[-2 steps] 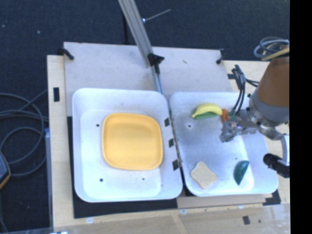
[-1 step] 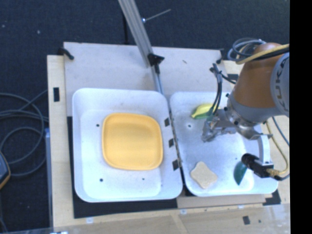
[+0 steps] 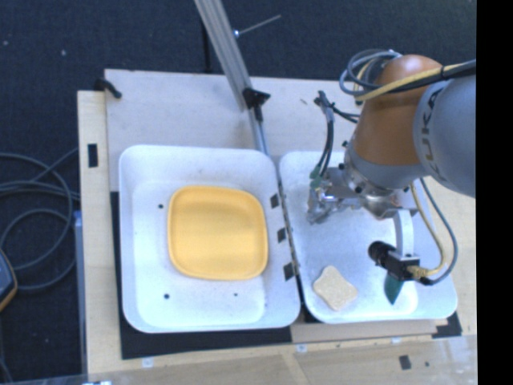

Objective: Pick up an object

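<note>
A pale tan, bread-shaped piece (image 3: 334, 288) lies near the front left corner of the right bin (image 3: 353, 239). At that bin's front right lies a dark teal object (image 3: 392, 287), partly under a black fitting on the arm's cable. My gripper (image 3: 321, 207) hangs over the left middle of the right bin, above and behind the bread-shaped piece, with nothing visible between its fingers. The grey and orange arm covers the bin's back right part.
A square yellow plate (image 3: 217, 232) lies in the middle of the left bin (image 3: 144, 215). A slanted metal pole (image 3: 228, 54) with a black clamp rises behind the divide between the bins. Cables lie on the dark floor at the left.
</note>
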`<state>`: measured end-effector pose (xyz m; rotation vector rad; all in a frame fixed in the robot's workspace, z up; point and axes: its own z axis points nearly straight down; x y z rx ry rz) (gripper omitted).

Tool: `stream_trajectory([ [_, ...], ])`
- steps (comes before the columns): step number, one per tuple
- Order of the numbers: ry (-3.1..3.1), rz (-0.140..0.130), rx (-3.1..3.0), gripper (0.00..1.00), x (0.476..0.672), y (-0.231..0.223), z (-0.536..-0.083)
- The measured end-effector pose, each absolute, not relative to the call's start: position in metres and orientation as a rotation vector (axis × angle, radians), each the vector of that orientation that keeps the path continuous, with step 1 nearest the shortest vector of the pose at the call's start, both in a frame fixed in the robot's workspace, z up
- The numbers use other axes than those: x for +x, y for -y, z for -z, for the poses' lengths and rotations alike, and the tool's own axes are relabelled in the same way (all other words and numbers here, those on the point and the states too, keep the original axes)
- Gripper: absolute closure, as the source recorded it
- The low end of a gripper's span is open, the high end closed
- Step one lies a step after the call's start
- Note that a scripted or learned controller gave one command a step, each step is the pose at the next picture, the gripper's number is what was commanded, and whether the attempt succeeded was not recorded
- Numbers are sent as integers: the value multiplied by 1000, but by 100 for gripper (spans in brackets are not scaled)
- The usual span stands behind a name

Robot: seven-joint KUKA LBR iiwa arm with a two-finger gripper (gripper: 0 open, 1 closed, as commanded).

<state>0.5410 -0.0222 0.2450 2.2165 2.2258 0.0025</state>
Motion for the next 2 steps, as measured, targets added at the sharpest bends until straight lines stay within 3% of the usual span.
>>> stream_trajectory([
  [2, -2225, -2, 2217, 100, 562, -81, -247],
])
